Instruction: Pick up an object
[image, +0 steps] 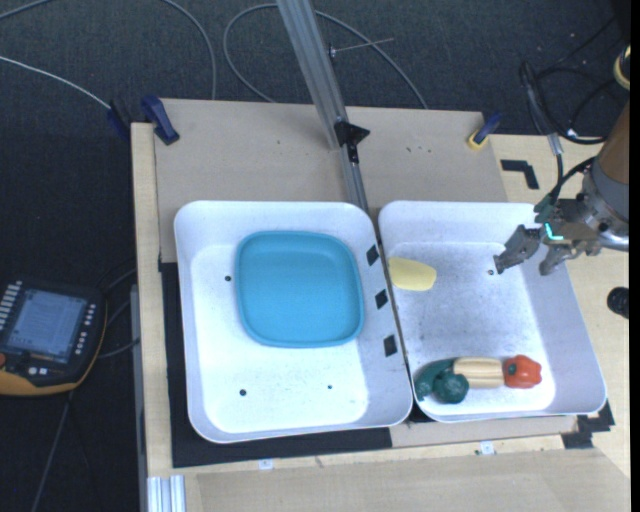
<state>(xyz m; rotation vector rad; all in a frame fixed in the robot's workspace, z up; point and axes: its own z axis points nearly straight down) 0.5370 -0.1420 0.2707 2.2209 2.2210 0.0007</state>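
My gripper (532, 255) hangs over the upper right part of the right bin (480, 215), open, with nothing between its fingers. A pale yellow piece (411, 274) lies at the bin's left wall, well to the left of the gripper. Along the bin's front wall lie a dark green object (441, 384), a tan cylinder (478, 373) and a red object (521, 372), side by side and touching, well below the gripper.
The left bin (200, 300) holds a blue square plate (300, 288). A metal post (322, 75) slants down to the gap between the bins. A handheld pendant (45, 330) lies off the bench at far left. Cables run across the dark floor behind.
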